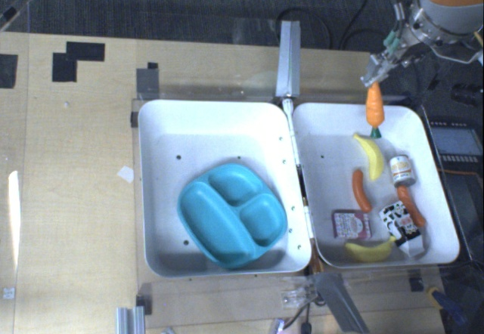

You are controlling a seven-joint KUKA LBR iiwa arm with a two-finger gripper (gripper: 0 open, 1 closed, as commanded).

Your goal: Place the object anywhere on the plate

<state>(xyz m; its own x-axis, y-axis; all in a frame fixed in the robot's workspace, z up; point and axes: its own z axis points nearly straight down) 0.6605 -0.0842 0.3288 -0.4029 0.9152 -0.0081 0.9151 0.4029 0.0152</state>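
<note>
Small orange toy carrot (374, 108) with green tip hanging from two-finger gripper (372, 81), pinched at its top end, above back edge of right white bin (435, 196). Divided blue plastic plate (231, 213) well apart, in left white bin (162, 174). Risk: thin top-end pinch, likely swing or slip in transit across the divider, landing beside yellow toy banana (370, 156).
</note>
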